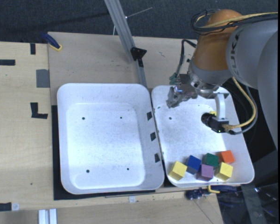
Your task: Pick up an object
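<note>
**Gripper over the far end of the right bin, blocks clustered at the near end**

You are looking down at a slant on a pale wooden worktop (pixel 18 139) that carries two shallow white bins side by side. The left bin (pixel 65 125) shows a bare floor with a few small dark dots. The right bin (pixel 186 134) holds all the coloured blocks, gathered along its near edge.

Your gripper (pixel 175 98) sits above the far-left corner of the right bin, hanging from the grey arm (pixel 252 36) with its orange band (pixel 214 36), which comes in from the right. Nothing is visible between its tips, but they are dark and small against the bin, so you cannot tell whether it is released or clenched. It is well apart from the blocks.

The blocks lie as follows (reading left to right along the near edge): a yellow block (pixel 178 170) nearest the left wall, a blue block (pixel 193 164) just beside it, then a purple block (pixel 207 171) with a green block (pixel 210 160) touching it on the far side. A second yellow block (pixel 225 171) sits to the right of the purple one, and an orange block (pixel 227 157) lies just beyond that, near the right wall.

A slanted grey metal bar (pixel 123 27) crosses the far side of the worktop and ends in a black clamp (pixel 138 53) near the far rim of the bins. Black tape marks (pixel 4 65) dot the worktop on the left.
</note>
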You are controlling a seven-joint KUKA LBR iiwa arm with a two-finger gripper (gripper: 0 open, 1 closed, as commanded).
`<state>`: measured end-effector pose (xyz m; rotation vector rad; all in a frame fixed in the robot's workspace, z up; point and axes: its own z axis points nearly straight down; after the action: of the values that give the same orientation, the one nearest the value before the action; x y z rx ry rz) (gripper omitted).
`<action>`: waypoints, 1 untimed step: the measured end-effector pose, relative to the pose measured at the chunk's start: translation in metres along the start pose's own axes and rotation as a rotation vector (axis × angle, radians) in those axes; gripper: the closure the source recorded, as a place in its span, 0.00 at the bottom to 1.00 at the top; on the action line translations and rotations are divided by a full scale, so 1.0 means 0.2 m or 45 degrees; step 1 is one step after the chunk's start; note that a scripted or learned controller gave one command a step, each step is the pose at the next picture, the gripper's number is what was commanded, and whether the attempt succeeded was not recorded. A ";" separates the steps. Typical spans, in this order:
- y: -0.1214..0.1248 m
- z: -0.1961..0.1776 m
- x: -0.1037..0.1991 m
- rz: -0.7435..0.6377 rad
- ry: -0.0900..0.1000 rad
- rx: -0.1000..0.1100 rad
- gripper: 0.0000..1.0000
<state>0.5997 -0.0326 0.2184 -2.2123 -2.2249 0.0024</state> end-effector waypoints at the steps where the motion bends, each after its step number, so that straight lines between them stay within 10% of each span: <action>1: -0.11 0.01 0.29 -0.002 0.000 0.000 1.00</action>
<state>0.5772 0.0250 0.2168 -2.2103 -2.2269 0.0023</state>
